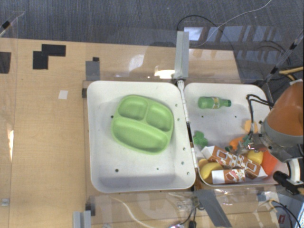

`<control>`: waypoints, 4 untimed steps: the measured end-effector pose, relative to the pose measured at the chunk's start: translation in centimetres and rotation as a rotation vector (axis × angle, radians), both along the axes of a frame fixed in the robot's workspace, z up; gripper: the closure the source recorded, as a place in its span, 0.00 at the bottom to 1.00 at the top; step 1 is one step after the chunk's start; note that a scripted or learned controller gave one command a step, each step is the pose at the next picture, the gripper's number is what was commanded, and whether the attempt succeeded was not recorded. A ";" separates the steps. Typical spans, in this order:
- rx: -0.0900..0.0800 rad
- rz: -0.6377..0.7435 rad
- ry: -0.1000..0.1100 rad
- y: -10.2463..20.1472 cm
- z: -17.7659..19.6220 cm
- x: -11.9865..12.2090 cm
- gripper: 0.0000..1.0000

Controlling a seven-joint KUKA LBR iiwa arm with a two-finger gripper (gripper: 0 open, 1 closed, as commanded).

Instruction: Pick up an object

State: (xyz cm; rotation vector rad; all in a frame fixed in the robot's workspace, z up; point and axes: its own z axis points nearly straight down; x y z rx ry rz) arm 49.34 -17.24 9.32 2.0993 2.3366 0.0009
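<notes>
Camera view took in two white bins side by side on the wooden bench. Largest was the left bin (102, 175), with a green divided plate (143, 123) lying in its middle. The right bin (223, 122) held the clutter. The arm (287, 118), grey with an orange band, reached over its right side, and the gripper (246, 144) hung low above the pile in the near corner; whether its jaws were clenched or released could not be told. Beneath lay a brown snack box (232, 159), a banana (209, 169), a white tube (229, 175) and a green leafy toy (199, 139). A small green bottle (214, 102) lay apart near the far wall.
</notes>
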 end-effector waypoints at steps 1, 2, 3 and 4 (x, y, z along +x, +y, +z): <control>0.000 0.011 -0.001 -1.1 0.2 2.9 1.00; 0.000 -0.077 -0.001 10.6 9.0 3.1 1.00; 0.000 -0.077 0.000 10.6 8.9 3.1 0.00; 0.000 -0.070 0.001 5.0 7.3 -0.5 0.00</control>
